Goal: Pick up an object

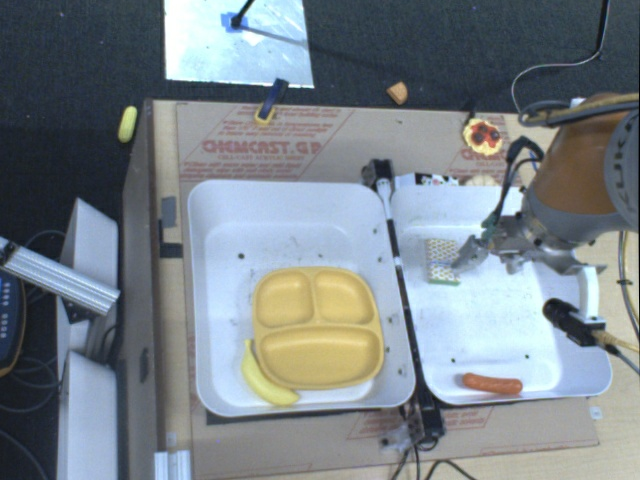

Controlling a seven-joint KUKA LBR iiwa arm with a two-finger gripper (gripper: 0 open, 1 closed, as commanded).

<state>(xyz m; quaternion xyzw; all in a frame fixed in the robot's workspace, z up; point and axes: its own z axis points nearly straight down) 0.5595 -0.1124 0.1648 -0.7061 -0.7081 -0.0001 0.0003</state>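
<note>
Sponge [441,259] in right bin [560,378], not lifted; gripper [468,256] touching its right edge, grip state unclear; pickup pending.

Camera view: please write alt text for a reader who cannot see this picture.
The gripper of a grey arm reaches into the right bin beside a small checkered block, with a hot dog near the front edge. The left bin holds a yellow divided plate and a banana.
</note>
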